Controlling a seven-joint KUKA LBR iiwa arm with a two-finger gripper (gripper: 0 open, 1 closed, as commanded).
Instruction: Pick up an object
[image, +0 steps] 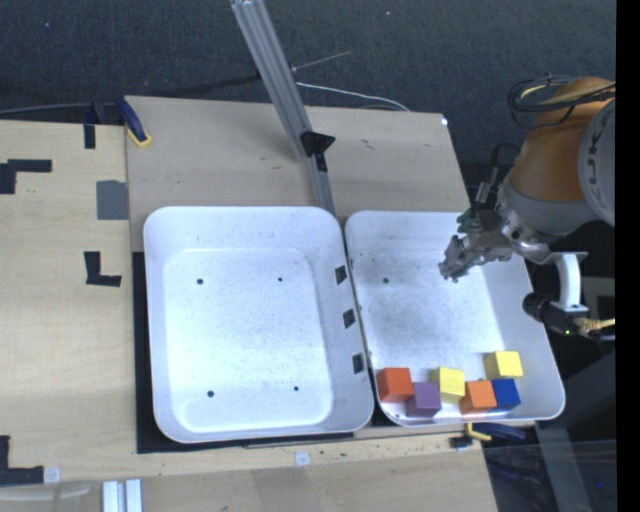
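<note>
I'm looking down on the surface (250, 160) with two white bins side by side. The arm (560, 170) comes in from the right, grey with its orange band, and its gripper (452, 268) hangs over the upper part of the right bin (420, 300), above bare bin floor. Whether the jaws are wide or narrow, I cannot tell from here; the tip is small and dark against the speckled white. I see nothing between them.

The blocks are all bunched along the near edge of the right bin, well apart from the gripper. From the left: an orange block (394, 383), a purple block (426, 398) just beside it, then a yellow block (451, 382) touching or nearly touching the purple one. Next comes a second orange block (480, 396), with a blue block (505, 394) tight against its right side, and another yellow block (504, 363) just behind those two.

The left bin (240, 320) sits alongside, its rim against the right bin's rim. A grey metal rail (280, 75) slants down from the top towards the gap between the bins.
</note>
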